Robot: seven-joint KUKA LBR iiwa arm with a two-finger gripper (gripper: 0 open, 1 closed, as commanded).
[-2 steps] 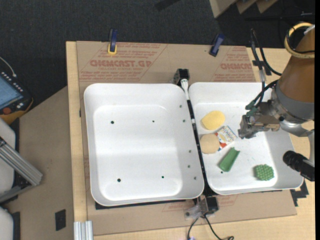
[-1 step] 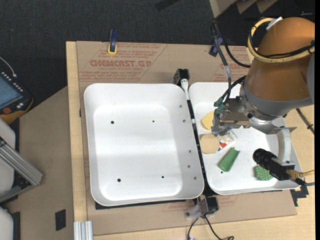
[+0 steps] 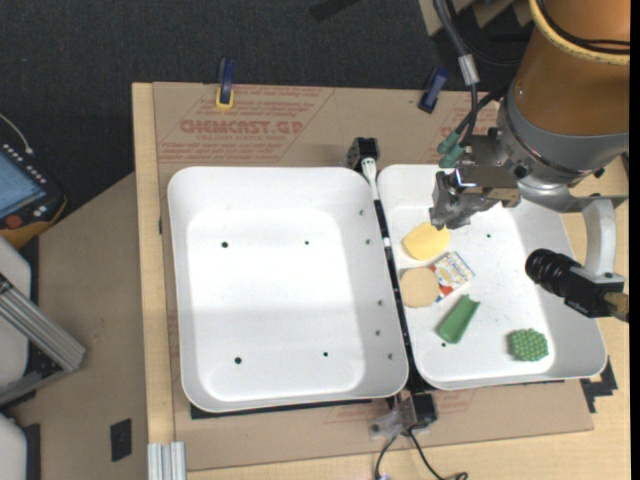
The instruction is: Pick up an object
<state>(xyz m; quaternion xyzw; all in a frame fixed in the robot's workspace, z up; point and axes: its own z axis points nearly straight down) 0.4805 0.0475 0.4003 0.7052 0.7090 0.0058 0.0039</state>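
Arm: the grey arm with its orange band (image 3: 580,18) fills the 1 to 2 o'clock part of the view and leans in over the right bin.
Left bin (image 3: 200,193): the larger-looking white tray, taking the centre and 9 o'clock side of the bench.
Right bin (image 3: 590,353): touching the left bin along the middle seam; all the loose objects lie in it.
Gripper (image 3: 447,216): low over the right bin's 11 o'clock corner, its tip just at the 12 o'clock edge of the yellow piece; whether it is open or closed cannot be told from this angle, and nothing is seen held.
Tan disc (image 3: 417,288): flat, round, at the bin's 9 o'clock side, just beside the wrapper; it looks thin and light, hard to get under.
Yellow piece (image 3: 425,241): the likeliest target, lying at 12 o'clock from the tan disc; it looks like a light, smooth toy food, probably stiff and a little slippery, best pinched across its narrow width.
Green block (image 3: 458,320): slanted, at 6 o'clock from the wrapper; seemingly rigid, easy to take across its short sides.
Green bumpy ball (image 3: 527,344): towards 4 o'clock, well apart from the rest; textured, likely grippy.
Wrapper (image 3: 453,271): small printed packet between the yellow piece and the green block; thin, probably crinkly.
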